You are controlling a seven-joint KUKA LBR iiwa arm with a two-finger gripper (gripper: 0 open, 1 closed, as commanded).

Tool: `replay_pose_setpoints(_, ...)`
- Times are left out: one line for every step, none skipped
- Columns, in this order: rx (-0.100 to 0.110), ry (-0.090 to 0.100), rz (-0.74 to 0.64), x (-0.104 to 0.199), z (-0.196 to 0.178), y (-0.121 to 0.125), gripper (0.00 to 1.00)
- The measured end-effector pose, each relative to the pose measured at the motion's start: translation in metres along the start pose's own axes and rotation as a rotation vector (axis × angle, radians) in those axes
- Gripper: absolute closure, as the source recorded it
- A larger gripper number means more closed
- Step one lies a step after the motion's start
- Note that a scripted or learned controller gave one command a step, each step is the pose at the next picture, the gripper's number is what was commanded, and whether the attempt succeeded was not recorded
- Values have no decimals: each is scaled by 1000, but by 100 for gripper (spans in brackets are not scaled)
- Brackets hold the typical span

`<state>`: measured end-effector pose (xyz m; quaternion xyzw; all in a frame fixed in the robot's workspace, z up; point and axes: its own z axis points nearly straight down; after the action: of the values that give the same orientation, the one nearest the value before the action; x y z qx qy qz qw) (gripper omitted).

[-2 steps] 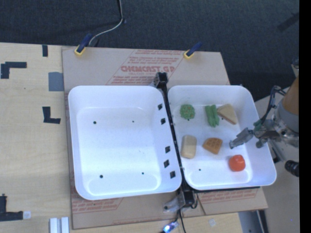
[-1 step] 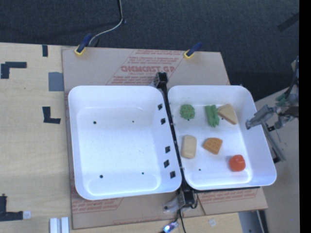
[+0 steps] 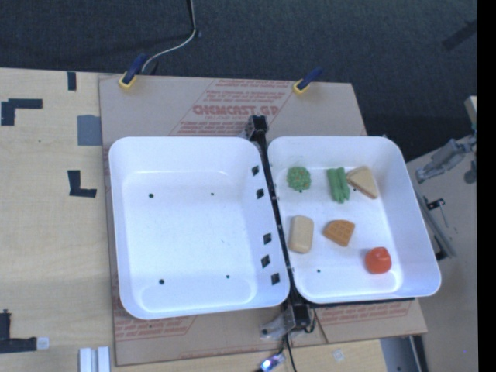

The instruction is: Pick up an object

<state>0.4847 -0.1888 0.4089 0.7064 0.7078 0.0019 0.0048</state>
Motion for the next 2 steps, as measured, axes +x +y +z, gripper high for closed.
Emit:
replay_pose_setpoints(6, 1, 3, -23, -36, 0, 0)
replay_pose_setpoints(7, 2, 2, -36, -64, 0, 0)
